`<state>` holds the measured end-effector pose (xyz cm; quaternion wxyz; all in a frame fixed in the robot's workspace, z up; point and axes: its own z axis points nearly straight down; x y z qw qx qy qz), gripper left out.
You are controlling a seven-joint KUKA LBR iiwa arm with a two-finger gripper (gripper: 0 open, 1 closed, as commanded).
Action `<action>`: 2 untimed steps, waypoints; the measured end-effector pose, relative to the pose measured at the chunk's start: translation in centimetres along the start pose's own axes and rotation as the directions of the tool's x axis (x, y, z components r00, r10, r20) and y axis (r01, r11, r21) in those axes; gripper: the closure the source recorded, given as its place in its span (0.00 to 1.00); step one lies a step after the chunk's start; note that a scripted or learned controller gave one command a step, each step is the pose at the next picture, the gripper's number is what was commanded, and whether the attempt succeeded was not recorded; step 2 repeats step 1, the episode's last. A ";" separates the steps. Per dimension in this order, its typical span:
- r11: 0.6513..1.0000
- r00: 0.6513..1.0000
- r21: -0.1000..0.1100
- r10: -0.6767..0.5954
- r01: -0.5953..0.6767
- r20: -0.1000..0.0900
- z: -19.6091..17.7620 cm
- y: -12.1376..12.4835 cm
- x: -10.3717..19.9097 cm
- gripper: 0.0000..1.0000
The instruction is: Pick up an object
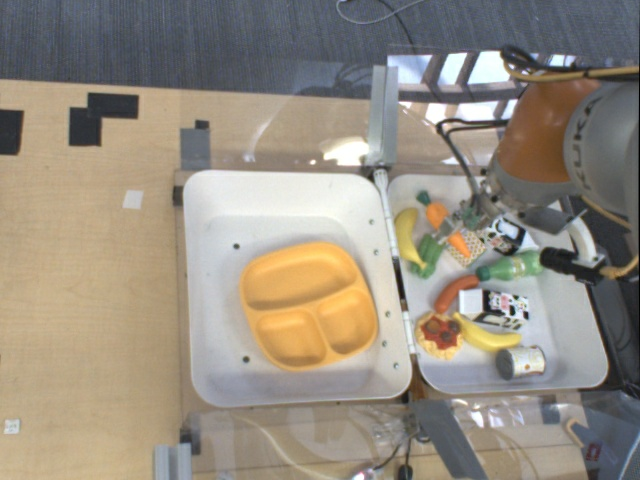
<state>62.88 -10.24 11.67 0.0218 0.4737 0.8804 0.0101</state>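
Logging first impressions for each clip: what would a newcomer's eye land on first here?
The big yellow divided tray lying alone in the left bin. Next, the jumble of toy food in the right bin, including two bananas. The grey arm with its orange band leans over that bin's far end.

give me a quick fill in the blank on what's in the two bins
1. The yellow divided tray lies in the ____ bin.
2. The tray has ____ compartments.
3. The silver can lies on its side in the ____ bin.
4. The green bottle lies just above the ____-patterned carton.

Missing words: left; three; right; cow
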 end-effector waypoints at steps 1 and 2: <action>0.999 0.999 0.031 -0.021 0.022 -0.026 -7.0 4.4 4.8 1.00; 0.999 0.999 0.031 -0.021 0.022 -0.026 -7.0 4.4 4.8 1.00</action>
